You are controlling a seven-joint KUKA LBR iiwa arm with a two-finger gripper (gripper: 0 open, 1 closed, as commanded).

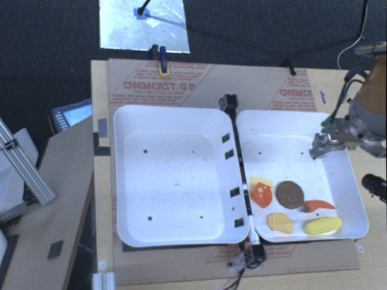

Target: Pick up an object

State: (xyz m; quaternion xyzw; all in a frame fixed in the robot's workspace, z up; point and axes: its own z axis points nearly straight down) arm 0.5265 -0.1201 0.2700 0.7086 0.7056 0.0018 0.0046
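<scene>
Arm cut off at the view's right edge; gripper (pixel 319 147) small and blurred above the right bin's (pixel 357 189) far right side, nothing seen in it, finger spread impossible to tell. Five toy foods, one of each, clustered at that bin's near edge: yellow-red wedge (pixel 260 192), brown disc (pixel 289 194), red pepper (pixel 318 206), ridged yellow piece (pixel 280 223), corn cob (pixel 323 225). Two white bins; left bin (pixel 121 162) bare.
</scene>
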